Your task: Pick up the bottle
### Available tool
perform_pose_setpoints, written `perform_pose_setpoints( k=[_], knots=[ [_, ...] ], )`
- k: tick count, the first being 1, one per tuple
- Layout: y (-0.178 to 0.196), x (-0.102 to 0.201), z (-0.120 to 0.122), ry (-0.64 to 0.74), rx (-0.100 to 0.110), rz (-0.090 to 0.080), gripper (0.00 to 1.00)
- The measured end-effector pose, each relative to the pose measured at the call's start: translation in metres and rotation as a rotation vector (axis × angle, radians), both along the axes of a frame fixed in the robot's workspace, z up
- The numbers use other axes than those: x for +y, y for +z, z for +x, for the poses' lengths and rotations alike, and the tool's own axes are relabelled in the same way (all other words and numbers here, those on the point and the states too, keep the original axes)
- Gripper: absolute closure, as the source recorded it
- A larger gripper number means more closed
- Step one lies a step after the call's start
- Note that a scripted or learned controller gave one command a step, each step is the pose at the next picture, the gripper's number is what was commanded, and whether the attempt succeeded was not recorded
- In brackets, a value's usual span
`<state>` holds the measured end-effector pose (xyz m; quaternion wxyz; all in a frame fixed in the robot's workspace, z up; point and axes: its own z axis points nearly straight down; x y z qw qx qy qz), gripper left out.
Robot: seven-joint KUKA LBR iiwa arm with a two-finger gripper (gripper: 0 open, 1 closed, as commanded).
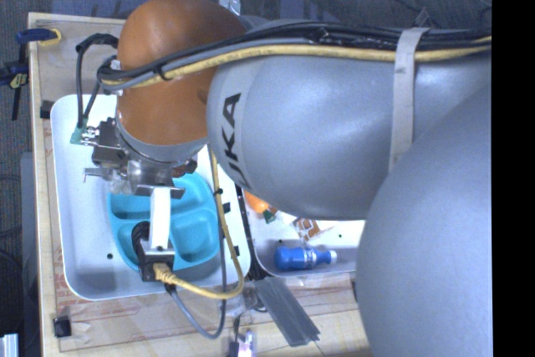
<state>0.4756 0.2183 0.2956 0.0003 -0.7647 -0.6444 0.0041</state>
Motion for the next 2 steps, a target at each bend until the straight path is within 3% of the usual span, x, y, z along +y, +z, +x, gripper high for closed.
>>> perform_pose_setpoints(
  k=[1, 2],
  knots=[
    [0.0951, -0.0001, 0.0380, -0.351, -0.004, 0.002, 1.00],
    [0.0949, 0.0005, 0.0377, -0.349, -0.003, 0.001, 0.00]
  ],
)
